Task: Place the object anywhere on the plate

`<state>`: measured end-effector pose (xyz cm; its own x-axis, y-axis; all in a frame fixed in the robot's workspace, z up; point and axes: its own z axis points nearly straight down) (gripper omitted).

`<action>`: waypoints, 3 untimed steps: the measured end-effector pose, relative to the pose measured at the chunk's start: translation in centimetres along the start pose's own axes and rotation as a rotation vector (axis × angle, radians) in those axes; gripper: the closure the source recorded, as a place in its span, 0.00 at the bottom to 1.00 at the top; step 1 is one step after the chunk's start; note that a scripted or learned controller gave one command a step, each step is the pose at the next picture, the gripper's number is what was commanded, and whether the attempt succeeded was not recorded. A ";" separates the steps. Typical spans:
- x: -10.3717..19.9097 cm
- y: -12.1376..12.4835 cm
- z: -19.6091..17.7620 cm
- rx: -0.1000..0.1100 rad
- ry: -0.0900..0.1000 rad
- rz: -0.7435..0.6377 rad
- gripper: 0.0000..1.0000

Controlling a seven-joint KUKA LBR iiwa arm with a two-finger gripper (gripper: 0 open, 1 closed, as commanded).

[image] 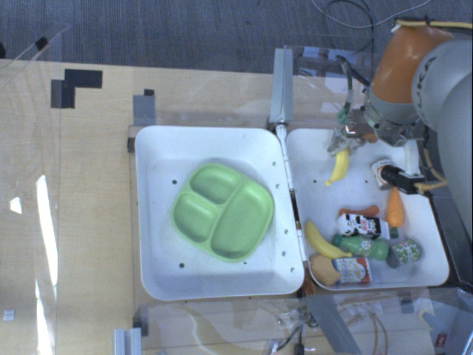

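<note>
A green divided plate (222, 211) lies in the middle of the left bin (155, 154). My gripper (345, 145) is over the far left part of the right bin (310, 146). A small yellow banana (338, 167) hangs slanting down from it, with its upper end between the fingers. The gripper is shut on that end. The banana's lower tip points toward the bin floor, well to the right of the plate.
The right bin's near half holds a second banana (324, 241), a carrot (395, 208), a green bottle (366, 247), a small carton (363, 225), a round brown item (323, 271) and other small things. A metal divider (281, 95) stands between the bins at the back.
</note>
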<state>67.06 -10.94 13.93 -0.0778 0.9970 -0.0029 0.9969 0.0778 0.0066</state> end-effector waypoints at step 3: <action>13.0 -3.4 -9.9 -0.003 0.002 -0.383 1.00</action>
<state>62.58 1.77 23.72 -0.4445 0.8958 -0.0035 0.8957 0.4445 0.0082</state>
